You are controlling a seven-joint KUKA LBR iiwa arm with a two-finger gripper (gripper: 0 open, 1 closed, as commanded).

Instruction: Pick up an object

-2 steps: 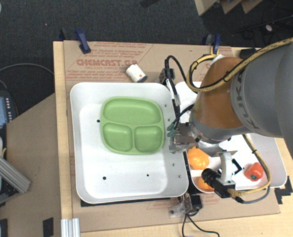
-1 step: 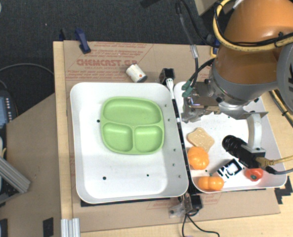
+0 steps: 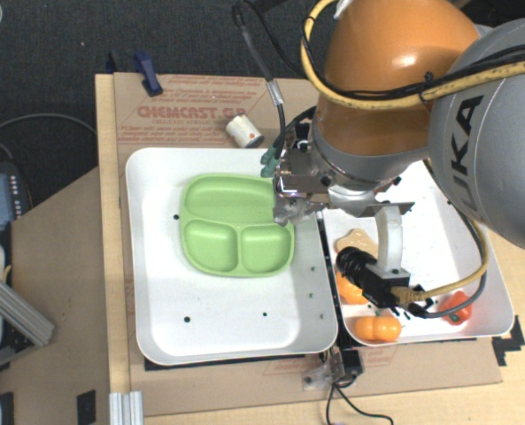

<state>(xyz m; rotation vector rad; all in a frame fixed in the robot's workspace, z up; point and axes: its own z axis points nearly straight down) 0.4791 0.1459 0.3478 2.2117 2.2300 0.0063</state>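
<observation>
One green plate (image 3: 235, 224) with three compartments lies in the left bin (image 3: 218, 321), toward its far right corner, with the gripper (image 3: 286, 200) at the plate's right rim. Whether the gripper is apart, together or clamped on anything cannot be told from above. In the right bin (image 3: 439, 228), half hidden beneath the arm (image 3: 395, 69), sit two orange pieces (image 3: 377, 328), one tan piece (image 3: 355, 237) and one red piece (image 3: 458, 306), their shapes hard to make out.

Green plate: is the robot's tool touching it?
Cannot tell. In the camera view the tool overlaps the right edge of the green plate, but from this slant it could be hovering just above.
</observation>
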